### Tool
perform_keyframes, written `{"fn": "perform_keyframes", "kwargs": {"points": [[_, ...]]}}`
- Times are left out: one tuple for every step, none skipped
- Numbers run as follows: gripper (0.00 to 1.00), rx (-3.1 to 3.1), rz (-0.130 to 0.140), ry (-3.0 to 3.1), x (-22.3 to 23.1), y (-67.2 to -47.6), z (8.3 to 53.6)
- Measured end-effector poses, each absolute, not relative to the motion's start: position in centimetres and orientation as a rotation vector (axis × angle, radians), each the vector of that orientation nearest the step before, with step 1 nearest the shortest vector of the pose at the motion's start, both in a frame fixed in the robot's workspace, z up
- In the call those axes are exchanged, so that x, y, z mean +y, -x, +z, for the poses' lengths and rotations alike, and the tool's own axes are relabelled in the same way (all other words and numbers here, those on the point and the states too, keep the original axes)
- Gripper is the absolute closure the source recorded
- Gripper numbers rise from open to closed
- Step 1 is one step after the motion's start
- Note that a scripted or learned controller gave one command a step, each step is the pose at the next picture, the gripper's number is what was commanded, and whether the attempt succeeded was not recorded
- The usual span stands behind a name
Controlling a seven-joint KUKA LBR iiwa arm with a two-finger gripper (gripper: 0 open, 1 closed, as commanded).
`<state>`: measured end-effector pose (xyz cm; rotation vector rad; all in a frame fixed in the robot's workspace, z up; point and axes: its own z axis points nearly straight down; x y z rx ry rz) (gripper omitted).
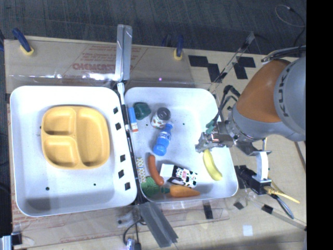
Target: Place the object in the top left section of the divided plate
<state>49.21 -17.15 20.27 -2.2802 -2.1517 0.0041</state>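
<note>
carrot point(183, 192) and green vegetable point(151, 183) at near edge of right bin point(177, 95); black-and-white carton point(179, 175) just behind; sausage point(154, 169) beside it; banana point(211, 165) near right wall, top end right at gripper point(207, 144), contact unclear; cannot tell if fingers clenched or released; blue bottle point(162, 139) mid-bin; small can point(161, 116) and dark green item point(141, 109) farther back; yellow divided plate point(75, 135) in left bin point(31, 191), nothing in its sections

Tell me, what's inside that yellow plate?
The yellow plate in the left bin shows three bare sections, nothing lying in them. None of its inside is covered.
</note>
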Motion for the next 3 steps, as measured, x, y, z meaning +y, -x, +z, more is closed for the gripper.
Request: {"fn": "perform_keyframes", "kwargs": {"points": [[1.00, -2.480, 0.004, 1.920, -10.1, -49.6, 20.8], [1.00, -2.457, 0.005, 1.949, -3.8, -50.0, 19.0], [1.00, -2.518, 0.005, 1.872, -1.0, -52.2, 21.5]]}}
